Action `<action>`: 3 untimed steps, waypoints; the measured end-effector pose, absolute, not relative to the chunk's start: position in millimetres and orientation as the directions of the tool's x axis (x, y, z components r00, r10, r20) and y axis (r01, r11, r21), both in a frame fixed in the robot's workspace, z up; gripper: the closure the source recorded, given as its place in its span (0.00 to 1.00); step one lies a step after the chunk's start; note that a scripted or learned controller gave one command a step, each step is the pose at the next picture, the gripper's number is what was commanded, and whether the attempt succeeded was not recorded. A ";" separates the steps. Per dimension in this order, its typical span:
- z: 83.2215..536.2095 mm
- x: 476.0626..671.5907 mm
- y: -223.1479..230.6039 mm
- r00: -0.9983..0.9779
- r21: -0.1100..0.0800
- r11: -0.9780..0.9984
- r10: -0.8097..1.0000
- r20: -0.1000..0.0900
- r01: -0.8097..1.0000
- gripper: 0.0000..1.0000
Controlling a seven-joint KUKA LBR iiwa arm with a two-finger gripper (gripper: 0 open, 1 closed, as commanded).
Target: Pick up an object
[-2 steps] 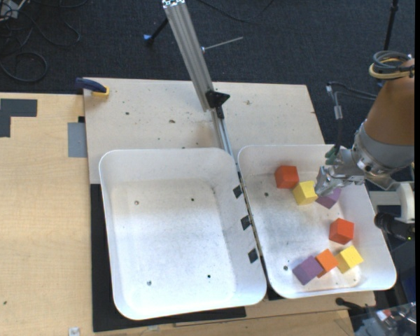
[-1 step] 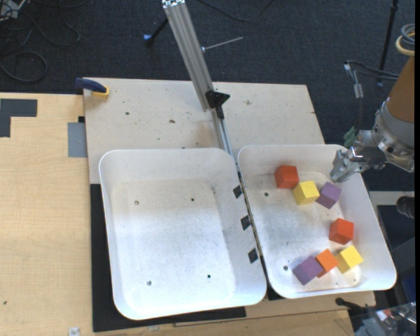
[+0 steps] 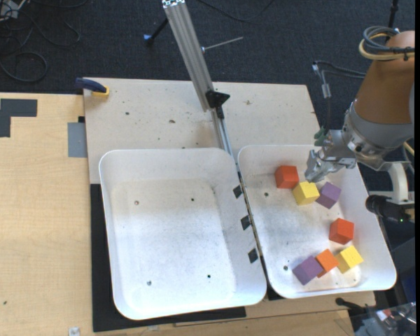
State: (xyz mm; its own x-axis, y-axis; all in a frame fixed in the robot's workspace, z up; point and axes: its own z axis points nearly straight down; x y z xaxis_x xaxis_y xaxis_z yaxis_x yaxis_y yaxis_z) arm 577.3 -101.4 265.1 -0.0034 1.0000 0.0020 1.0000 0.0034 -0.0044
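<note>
I'm watching the arm reaching in from the right, its gripper (image 3: 320, 168) hanging over the far part of the right bin (image 3: 381, 275). I can't tell how it is set or whether it has anything. Just beside it are lying a red cube (image 3: 287, 176), a yellow cube (image 3: 306, 192) and a purple cube (image 3: 328, 195). Nearer, another red cube (image 3: 341, 230) is sitting alone; purple, orange and yellow blocks are clustering at the near edge. The left bin (image 3: 112, 187) is lying alongside.

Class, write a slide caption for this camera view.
Gripper hovers over coloured blocks in the right bin, just above the yellow block.
</note>
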 end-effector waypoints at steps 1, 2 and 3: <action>264.4 593.1 -57.9 -0.003 -0.002 0.003 1.000 0.001 1.000 1.00; 260.9 609.4 -1.3 -0.004 -0.002 0.004 1.000 0.002 1.000 1.00; 239.7 620.6 55.9 -0.004 -0.004 0.004 1.000 0.001 1.000 1.00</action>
